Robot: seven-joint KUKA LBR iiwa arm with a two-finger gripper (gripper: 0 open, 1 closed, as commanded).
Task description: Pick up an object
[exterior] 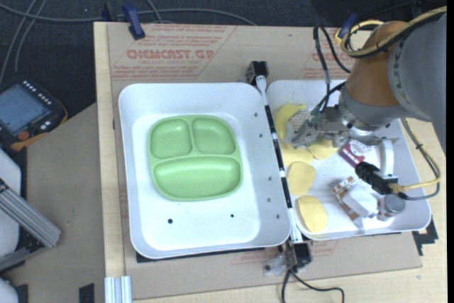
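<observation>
The gripper (306, 130), fingers' state impossible to tell, hung at right of centre over 4 yellow chip-like pieces (301, 177) in the right bin (418, 213): seemingly light, thin, brittle; best pinched across edges.

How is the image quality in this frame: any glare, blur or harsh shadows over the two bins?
Camera view: lighting is even and soft, with slight glare on the left bin rim; the green divided plate is sharp; the claw over the yellow pieces in the right bin looks cluttered and a little soft, its finger state unreadable.
</observation>
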